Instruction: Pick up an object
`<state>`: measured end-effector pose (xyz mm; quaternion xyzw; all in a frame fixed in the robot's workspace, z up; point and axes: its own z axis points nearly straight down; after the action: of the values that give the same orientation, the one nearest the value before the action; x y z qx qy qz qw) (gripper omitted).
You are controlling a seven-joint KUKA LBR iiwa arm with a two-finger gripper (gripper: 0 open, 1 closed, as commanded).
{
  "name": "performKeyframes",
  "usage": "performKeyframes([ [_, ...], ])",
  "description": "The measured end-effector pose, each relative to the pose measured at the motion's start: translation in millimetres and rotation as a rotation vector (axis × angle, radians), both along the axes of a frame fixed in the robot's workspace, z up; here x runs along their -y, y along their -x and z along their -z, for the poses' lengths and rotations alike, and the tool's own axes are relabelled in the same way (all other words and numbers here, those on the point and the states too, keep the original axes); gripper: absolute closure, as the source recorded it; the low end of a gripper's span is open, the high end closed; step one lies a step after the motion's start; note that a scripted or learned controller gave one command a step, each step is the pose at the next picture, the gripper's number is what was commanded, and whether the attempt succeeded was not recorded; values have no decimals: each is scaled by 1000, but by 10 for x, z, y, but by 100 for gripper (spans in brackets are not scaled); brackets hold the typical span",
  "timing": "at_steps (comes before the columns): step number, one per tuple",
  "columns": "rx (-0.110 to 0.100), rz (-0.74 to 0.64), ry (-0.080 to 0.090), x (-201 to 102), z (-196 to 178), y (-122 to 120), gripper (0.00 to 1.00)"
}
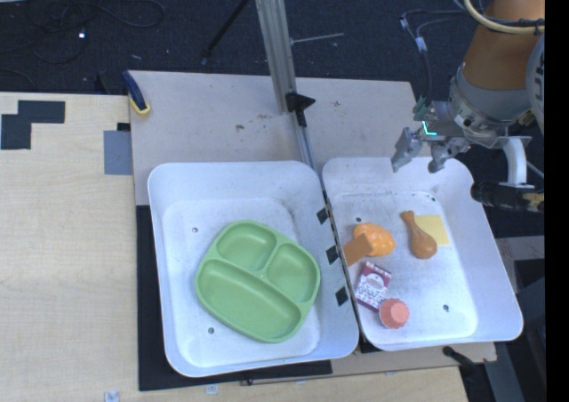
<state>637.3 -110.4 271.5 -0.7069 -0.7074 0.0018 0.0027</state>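
Note:
My gripper (420, 155) hangs above the far edge of the right bin (462, 302), its two fingers spread open with nothing between them. Below it in that bin lie an orange toy chunk (369, 240), a brown drumstick (418, 235) resting on a yellow slab (434, 229), a red and white packet (372, 285) and a small red round piece (393, 313). All of these lie nearer the camera than the gripper, apart from it.
The left bin (178, 205) holds a green divided plate (258, 280). An upright aluminium post (276, 44) stands behind the bins, near the gap between them. Black clips (331, 253) sit along the seam between the bins.

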Motion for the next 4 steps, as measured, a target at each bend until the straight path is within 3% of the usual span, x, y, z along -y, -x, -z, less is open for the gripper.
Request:
performKeyframes([
  [1,3,0,0,0,-17,-7,0],
  [3,-4,1,0,117,1213,1,0],
  [4,-1,1,0,112,1650,0,0],
])
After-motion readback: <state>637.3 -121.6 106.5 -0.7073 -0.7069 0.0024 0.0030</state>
